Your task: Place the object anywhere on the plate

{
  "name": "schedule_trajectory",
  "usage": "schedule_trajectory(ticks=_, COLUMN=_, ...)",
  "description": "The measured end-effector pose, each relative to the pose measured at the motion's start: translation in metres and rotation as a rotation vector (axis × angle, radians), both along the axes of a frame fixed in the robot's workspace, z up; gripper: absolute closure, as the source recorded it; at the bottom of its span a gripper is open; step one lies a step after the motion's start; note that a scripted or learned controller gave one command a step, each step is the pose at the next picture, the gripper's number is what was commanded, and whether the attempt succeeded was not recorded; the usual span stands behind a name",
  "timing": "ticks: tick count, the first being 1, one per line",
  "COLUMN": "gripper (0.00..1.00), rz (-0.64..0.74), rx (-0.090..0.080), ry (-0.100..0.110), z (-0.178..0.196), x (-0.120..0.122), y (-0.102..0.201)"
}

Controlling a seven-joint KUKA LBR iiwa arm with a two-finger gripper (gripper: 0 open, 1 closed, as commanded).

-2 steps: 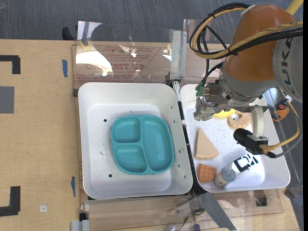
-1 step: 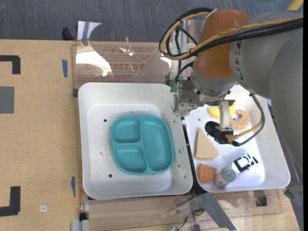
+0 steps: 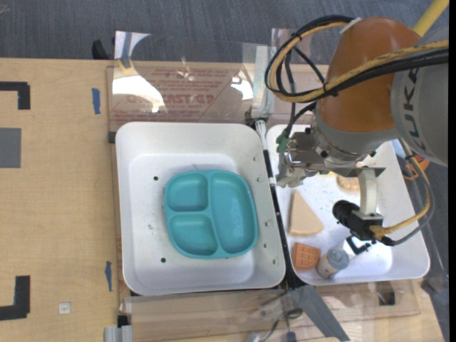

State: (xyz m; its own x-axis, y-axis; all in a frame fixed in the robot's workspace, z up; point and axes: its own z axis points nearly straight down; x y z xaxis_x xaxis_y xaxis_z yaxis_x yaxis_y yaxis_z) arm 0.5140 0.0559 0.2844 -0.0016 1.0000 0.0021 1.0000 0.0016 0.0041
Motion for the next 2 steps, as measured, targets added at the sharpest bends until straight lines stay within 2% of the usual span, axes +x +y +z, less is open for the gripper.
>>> schedule_trajectory(ticks=1, gripper=1.00, rz=-0.001, rx=-0.004, ry=0.015, z=-0.104, x=-0.037, y=0.007)
schedule_trajectory(ticks=2, gripper=1.00, rz=-0.003, rx=0.000, ry=-0.010, z=-0.186, x=-0.031, y=0.064)
